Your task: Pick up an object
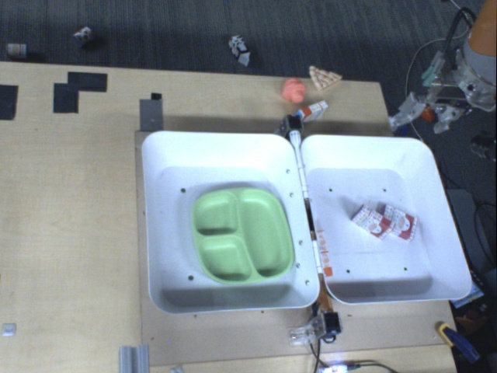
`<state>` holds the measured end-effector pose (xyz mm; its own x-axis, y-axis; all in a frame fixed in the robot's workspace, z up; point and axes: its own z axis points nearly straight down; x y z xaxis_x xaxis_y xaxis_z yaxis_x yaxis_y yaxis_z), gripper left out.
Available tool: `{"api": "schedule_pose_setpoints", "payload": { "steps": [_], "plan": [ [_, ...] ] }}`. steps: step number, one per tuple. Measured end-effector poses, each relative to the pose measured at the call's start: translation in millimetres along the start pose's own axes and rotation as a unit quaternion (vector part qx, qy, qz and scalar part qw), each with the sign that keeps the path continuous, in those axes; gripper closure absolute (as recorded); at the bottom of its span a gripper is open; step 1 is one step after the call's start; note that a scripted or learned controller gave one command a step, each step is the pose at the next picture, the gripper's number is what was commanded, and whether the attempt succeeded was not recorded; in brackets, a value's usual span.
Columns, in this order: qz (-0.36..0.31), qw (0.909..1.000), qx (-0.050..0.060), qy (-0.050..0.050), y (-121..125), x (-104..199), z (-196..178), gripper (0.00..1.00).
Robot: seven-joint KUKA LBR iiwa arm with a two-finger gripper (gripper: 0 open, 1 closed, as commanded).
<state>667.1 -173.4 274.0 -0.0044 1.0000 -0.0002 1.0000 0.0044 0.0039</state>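
Camera view — packet (384, 221) in right bin (435, 169), well apart from jaws — state unclear.

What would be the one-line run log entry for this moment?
phase: before grasp | gripper: above right bin's far corner | red-white packet: lying in right bin | green tray: in left bin

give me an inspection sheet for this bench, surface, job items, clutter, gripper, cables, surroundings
Surface: light wooden bench bearing two white bins side by side.
Job's things: green divided tray in the left bin; red-and-white packet in the right bin.
Clutter: pink ball, wedge-shaped toy and small tube behind the bins.
Gripper: gripper outside the right bin's far corner, holding nothing visible.
Cables: wires at the front edge.
Surroundings: dark carpet with small scattered bits.
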Motion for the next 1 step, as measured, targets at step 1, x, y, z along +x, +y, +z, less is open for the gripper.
{"api": "schedule_pose_setpoints", "payload": {
  "steps": [1],
  "plan": [
    [0.001, 1.0, -0.001, 0.0, -23.9, 18.7, 188.1, 0.0]
  ]
}}
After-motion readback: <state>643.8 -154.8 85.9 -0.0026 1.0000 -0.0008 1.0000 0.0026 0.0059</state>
